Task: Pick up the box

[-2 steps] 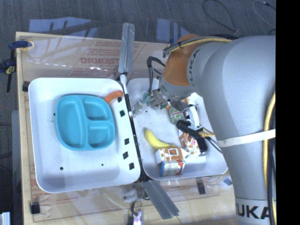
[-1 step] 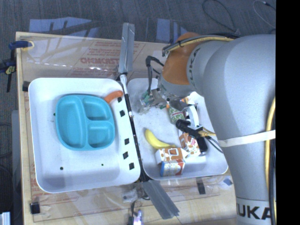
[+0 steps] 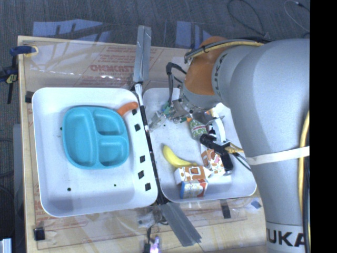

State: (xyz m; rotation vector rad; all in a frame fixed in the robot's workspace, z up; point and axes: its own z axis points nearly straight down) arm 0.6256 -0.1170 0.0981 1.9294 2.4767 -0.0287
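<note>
The box [image 3: 192, 182], a small orange-and-white carton with a blue end, lies near the front edge of the right bin [image 3: 239, 186]. Beside it, to the right and slightly behind, lies a second orange-and-white patterned pack [image 3: 212, 161]. My gripper [image 3: 160, 119] is low over the back left part of the right bin, close to the divider between the bins and well behind the box. The grey arm with its orange band [image 3: 202, 80] covers the back and right of that bin. Nothing shows held at the gripper.
A yellow banana [image 3: 174, 157] lies just behind the box on its left. A small green-patterned item [image 3: 198, 126] sits under the wrist. The left bin [image 3: 50, 194] holds a blue divided plate [image 3: 96, 136] and an orange piece [image 3: 127, 108] at its back right corner.
</note>
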